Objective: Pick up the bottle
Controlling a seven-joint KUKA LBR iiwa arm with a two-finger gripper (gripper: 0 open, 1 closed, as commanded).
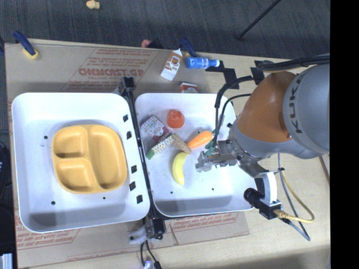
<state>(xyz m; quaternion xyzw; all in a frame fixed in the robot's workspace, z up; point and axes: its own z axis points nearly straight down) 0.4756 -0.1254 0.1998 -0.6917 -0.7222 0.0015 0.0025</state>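
Arm (280, 114), grey w/ orange band, sits highest & closest to the lens, reaching in from the right over the right bin (224, 203). Its end effector (206, 160) hangs low over the bin's right half, just right of the banana (178, 168) & just below the carrot (199, 139); can't tell if it's apart or together, too small & cluttered w/ cables. Nothing visibly gripped. Rest of right bin: red tomato-like thing (175, 118) near the top, a small snack packet (152, 126) at left, a striped wrapper bar (161, 144) below it, a tan wedge piece (180, 144) between bar & carrot. Left bin (28, 206) holds a yellow divided plate (90, 157) w/ three sections. Bottle (200, 63) is outside both bins, on the bench (84, 66) beyond the right bin's far edge, lying on its side; blue w/ paler cap end, long axis approx. left-right, cap pointing right. Just left of it a small carton (172, 65), tilted; another small carton (189, 87) near the bin rim below. Bottle is well apart from the end effector; carrot, tomato & bin's far wall lie between.
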